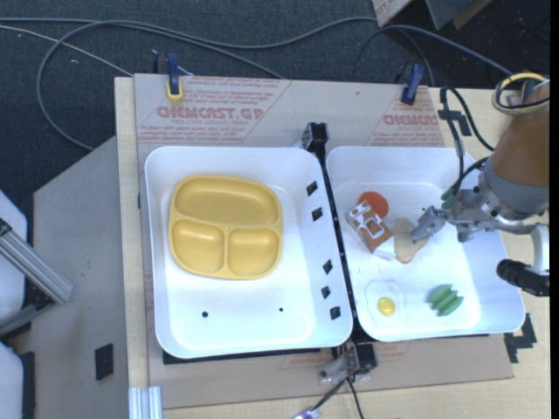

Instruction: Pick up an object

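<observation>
While the arm reaches in from the right of the camera view, its tool hangs low over the right bin, and whether it is spread or pressed together cannot be told from this angle. Just beside the tool's tip, on its lower left, lies a tan rounded piece, so close that they may be touching. Further left of the tool sits a brown box with white markings, its print too small to read, and an orange-red round object rests against that box's upper side. Below the tool, near the bin's front wall, are a green leafy item and, to its left, a fried-egg toy with a yellow centre. Well apart from the tool, across the divider, the left bin holds a yellow divided plate. Beyond both bins, the cardboard sheet on the tabletop carries faded red lettering that looks like "CHEMCAST GP", with smaller lines under it that cannot be made out.
</observation>
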Tool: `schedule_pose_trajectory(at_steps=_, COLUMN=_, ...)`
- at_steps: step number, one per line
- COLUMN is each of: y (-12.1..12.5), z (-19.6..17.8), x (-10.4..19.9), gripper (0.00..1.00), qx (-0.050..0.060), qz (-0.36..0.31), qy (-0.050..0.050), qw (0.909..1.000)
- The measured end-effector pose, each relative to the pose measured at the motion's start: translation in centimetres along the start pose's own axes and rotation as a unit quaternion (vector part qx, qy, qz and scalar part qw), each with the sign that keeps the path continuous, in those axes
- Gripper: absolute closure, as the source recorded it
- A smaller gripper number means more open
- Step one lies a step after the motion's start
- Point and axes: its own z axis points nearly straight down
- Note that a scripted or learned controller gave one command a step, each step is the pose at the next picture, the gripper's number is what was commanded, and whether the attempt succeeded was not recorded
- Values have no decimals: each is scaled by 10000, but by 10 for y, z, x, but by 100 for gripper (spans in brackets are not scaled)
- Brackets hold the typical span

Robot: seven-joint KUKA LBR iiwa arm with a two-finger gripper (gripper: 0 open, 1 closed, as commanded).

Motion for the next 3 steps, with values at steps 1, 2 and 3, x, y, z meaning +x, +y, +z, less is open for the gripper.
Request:
schedule_pose_trajectory(at_steps=1, y=9, z=55, x=3, gripper=0, qx=4, qz=-8, qy=3, qw=10000)
schedule_pose_trajectory(at_steps=2, y=10, z=41, x=3, gripper=100, qx=-23, qz=-1, qy=-4, qw=10000)
schedule_pose_trajectory(at_steps=3, y=13, z=-2, x=4, gripper=100, qx=-45, qz=-6, qy=-18, qw=10000)
